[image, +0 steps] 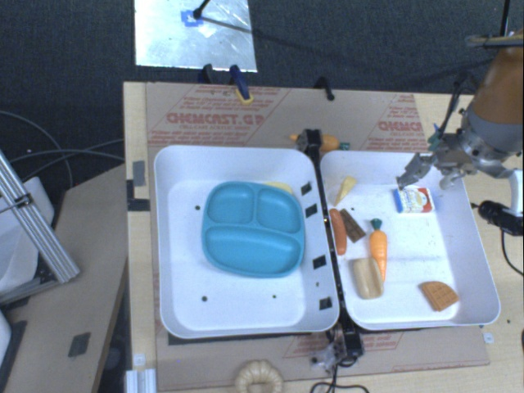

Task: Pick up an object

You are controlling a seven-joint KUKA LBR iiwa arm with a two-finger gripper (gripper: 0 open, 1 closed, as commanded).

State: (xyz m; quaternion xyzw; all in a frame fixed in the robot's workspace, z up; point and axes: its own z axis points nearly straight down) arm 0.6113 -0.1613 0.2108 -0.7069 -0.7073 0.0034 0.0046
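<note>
**Gripper poised over the small carton in the right bin**

The gripper (430,170) hangs over the far part of the right bin (483,293), its two fingers spread apart with nothing between them. Just below and slightly ahead of the fingertips lies a small white carton with red and blue print (414,200), flat on the bin floor; it looks like the nearest candidate. Further from the tool, toward the bin divider, sit a toy carrot (377,246), a pale bread-like piece (368,278), an orange sausage-like stick (339,232) and a pale wedge (345,188); a brown cracker (439,295) lies at the near edge. The left bin (176,301) holds a blue divided plate (252,227).

To do this step well, the tool should probably centre over the carton, line its fingers across the narrower side, descend until they straddle it, then close. A flat carton may slip or tilt, so a low, square approach seems wise.
</note>
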